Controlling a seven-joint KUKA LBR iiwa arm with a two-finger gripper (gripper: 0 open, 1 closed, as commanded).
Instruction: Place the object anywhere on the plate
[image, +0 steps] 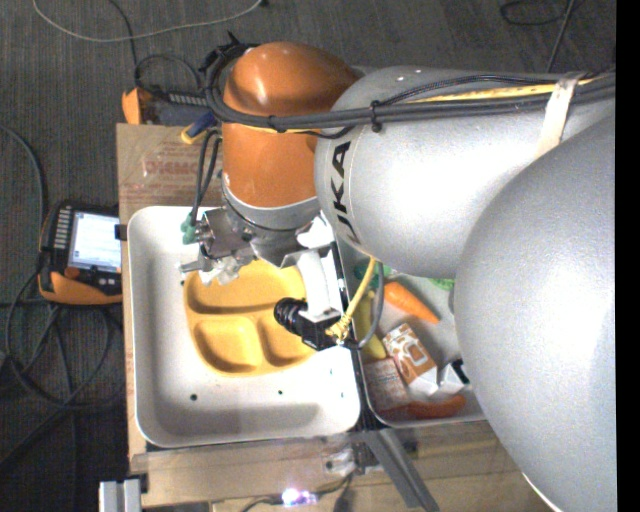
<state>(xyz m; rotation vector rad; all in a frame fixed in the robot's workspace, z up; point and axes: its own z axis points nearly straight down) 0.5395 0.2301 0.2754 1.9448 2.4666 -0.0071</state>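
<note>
Yellow plate (232, 335) sits in my left bin (160, 400), gripper (225, 262) above it, jaws hidden so I can't tell, while the light, firm-looking carrot (410, 300) waits in the right bin, best pinched mid-length.

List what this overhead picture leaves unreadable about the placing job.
- Pincer: the wrist and orange band above cover it; whether it carries anything cannot be told.
- Yellow plate: its upper edge is hidden under the wrist.
- Right bin: the arm covers most of it; an orange carrot-like piece and a small carton peek out.
- Handheld screen at the left: too small to read.
</note>
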